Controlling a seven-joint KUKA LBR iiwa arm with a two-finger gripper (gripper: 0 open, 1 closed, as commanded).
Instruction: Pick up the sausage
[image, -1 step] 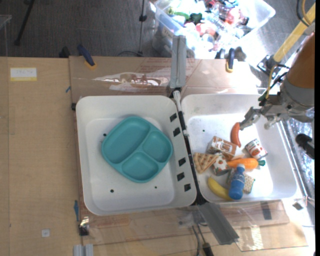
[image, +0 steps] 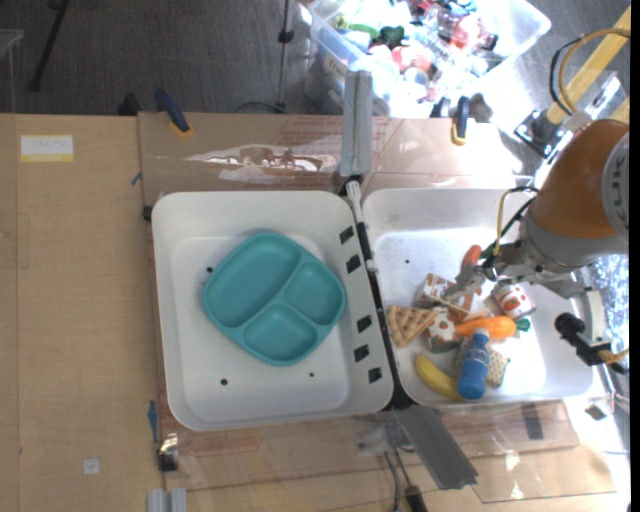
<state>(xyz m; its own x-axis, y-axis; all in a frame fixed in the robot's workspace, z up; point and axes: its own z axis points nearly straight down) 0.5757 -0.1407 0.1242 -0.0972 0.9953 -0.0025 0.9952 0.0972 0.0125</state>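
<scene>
gripper low in right bin, can't tell its state | sausage = reddish-orange piece at upper edge of toy-food pile, touching or just up-left of gripper | long axis tilted, near vertical in camera view | judgement: tiny correction needed

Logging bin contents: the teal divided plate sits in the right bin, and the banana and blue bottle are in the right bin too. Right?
Not quite. The camera view shows the plate in the left bin; the banana and bottle are in the right bin.
</scene>
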